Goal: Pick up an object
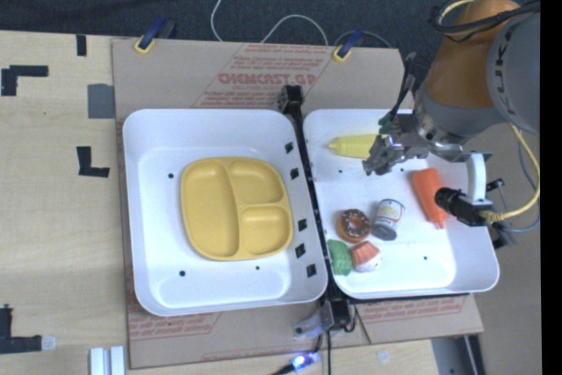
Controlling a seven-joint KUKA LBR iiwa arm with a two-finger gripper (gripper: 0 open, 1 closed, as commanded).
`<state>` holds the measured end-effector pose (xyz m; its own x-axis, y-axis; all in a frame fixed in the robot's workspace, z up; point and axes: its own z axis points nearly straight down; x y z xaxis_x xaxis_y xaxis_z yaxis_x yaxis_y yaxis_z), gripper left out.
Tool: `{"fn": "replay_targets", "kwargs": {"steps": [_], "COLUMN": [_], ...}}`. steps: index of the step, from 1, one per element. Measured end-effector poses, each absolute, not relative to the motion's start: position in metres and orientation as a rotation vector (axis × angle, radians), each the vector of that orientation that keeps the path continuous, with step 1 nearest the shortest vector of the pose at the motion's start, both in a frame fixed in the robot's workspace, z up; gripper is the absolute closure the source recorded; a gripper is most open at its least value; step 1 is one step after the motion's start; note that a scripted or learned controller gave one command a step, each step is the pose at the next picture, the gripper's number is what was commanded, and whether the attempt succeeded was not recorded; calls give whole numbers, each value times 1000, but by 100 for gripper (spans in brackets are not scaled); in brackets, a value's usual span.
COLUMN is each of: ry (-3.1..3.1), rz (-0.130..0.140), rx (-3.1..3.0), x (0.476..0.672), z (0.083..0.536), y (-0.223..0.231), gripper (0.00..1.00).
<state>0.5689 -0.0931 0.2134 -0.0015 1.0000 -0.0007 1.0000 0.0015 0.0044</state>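
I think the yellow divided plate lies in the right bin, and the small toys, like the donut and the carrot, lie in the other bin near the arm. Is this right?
Not quite. The camera view shows the yellow divided plate in the left bin, not the right one. The donut and carrot do lie in the other bin, near the arm.

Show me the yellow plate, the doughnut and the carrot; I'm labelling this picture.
yellow plate (235, 208), camera view, middle where its dividers meet.
doughnut (354, 226), camera view, its frosted top.
carrot (428, 193), camera view, middle of its orange body.
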Motion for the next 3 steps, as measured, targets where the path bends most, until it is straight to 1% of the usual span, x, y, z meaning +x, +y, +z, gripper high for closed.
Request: {"fn": "replay_targets", "kwargs": {"steps": [1, 3], "ry": [2230, 2232], "rz": [0, -1], "rx": [2217, 2215], "x": [561, 560], "z": [211, 198], "y": [-43, 66], "gripper": [100, 100]}}
